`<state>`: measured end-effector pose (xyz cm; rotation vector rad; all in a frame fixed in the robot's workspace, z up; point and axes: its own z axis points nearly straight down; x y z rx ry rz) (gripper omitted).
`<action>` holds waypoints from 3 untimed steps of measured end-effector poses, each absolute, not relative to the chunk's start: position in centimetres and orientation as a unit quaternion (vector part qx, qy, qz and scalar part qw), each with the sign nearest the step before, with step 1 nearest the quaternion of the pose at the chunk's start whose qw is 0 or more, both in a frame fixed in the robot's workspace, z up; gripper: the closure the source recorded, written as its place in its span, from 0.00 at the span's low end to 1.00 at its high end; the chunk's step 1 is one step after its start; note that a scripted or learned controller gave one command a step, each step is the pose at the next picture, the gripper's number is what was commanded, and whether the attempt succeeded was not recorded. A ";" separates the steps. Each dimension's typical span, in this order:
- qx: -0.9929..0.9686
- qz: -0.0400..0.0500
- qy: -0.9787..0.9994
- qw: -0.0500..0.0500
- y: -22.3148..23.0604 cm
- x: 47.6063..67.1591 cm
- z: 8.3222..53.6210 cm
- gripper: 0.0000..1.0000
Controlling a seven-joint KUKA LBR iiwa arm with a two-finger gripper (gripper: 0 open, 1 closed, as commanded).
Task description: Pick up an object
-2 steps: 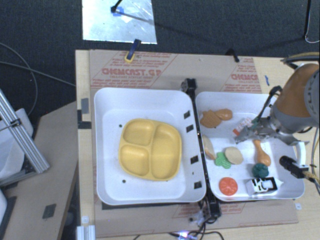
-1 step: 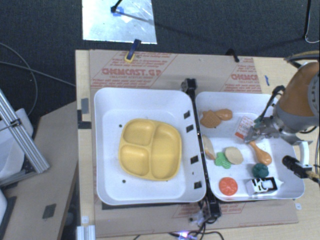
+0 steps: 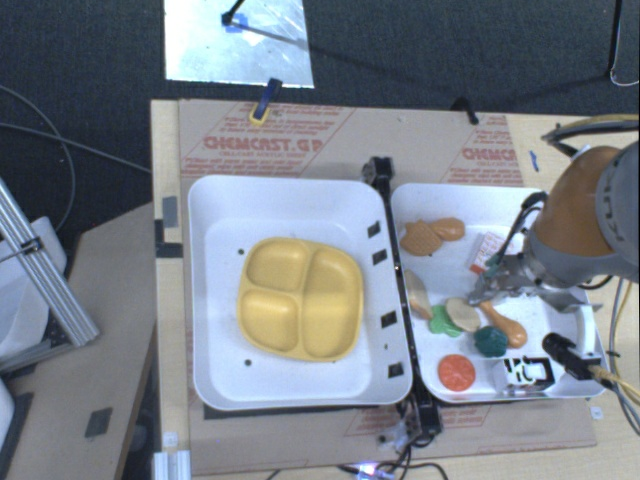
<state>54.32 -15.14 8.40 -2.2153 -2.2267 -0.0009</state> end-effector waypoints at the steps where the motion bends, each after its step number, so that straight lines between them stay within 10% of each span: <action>1: -0.705 -0.002 -0.709 -0.003 -13.2 51.0 17.0 1.00; 2: -0.704 -0.001 -0.710 0.001 -8.0 52.1 15.6 1.00; 3: -0.704 -0.006 -0.710 -0.006 -5.8 50.9 28.8 1.00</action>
